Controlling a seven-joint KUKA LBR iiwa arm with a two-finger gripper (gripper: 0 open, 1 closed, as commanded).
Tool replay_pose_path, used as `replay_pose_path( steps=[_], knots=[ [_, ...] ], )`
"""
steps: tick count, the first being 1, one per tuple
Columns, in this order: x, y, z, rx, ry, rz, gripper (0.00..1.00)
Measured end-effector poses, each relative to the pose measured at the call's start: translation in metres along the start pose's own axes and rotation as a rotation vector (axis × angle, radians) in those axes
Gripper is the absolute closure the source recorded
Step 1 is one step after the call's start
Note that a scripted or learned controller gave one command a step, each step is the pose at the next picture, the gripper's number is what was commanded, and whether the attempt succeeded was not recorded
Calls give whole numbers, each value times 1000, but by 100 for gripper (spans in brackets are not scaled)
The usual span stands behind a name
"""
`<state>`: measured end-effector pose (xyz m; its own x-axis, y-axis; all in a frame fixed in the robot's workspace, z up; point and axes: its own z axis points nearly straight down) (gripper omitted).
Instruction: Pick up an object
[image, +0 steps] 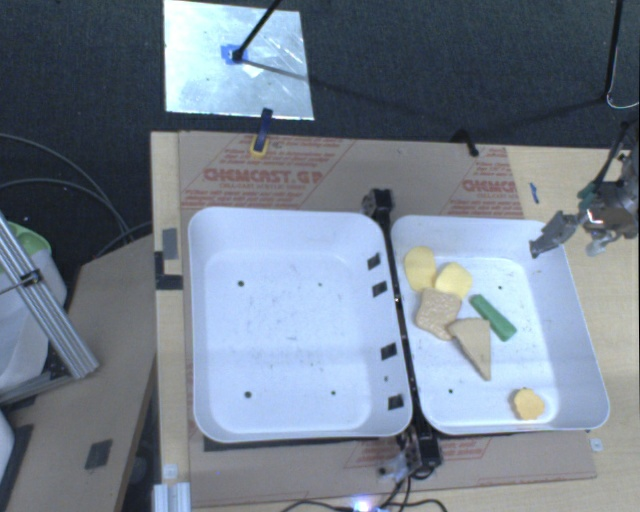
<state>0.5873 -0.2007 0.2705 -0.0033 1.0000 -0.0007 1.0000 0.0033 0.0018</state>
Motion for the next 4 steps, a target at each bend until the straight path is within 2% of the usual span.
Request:
replay_pose_path(
  steps=[1,2,3,4],
  knots=[
    [-5,19,146,5,2,0,0],
    [-6,-108,189,13,5,9,0],
    [-6,-100,175,-3,0,2,100],
    [60,-100,130,-2,1,-5,100]
  ],
)
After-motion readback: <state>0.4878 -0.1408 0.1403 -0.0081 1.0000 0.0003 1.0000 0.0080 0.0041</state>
